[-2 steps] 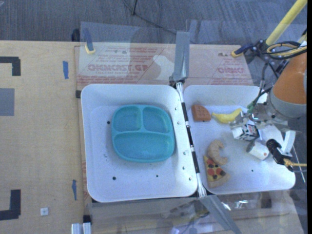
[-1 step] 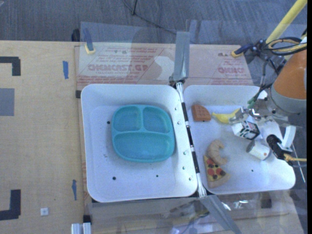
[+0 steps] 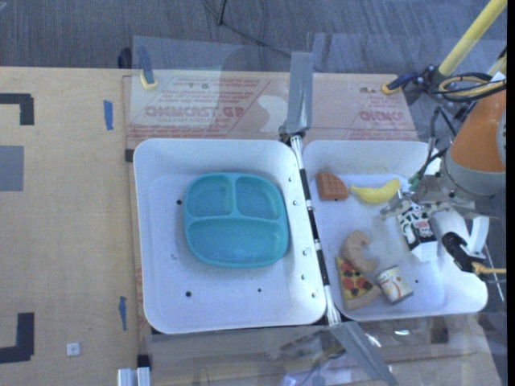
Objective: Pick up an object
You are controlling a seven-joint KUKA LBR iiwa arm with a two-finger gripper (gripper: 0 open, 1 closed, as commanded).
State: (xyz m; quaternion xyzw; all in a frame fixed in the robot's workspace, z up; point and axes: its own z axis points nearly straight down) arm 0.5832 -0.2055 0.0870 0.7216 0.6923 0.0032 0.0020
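The right bin (image 3: 366, 149) holds several toy foods. A brown waffle piece (image 3: 331, 186) and a yellow banana (image 3: 376, 191) lie near its far side. A tan curved pastry (image 3: 358, 248), a pizza slice (image 3: 356, 281) and a small cup (image 3: 393, 285) lie near its front. My gripper (image 3: 417, 226) hangs low over the bin's right part, just right of the banana's tip and above the cup. The orange wrist band (image 3: 480, 147) sits above it. Nothing is visibly held.
The left bin (image 3: 153, 163) holds a teal divided plate (image 3: 236, 219). A metal divider (image 3: 310, 215) runs between the bins. Cables and a yellow pole (image 3: 475, 30) crowd the far right. Bare bench (image 3: 56, 215) lies to the left.
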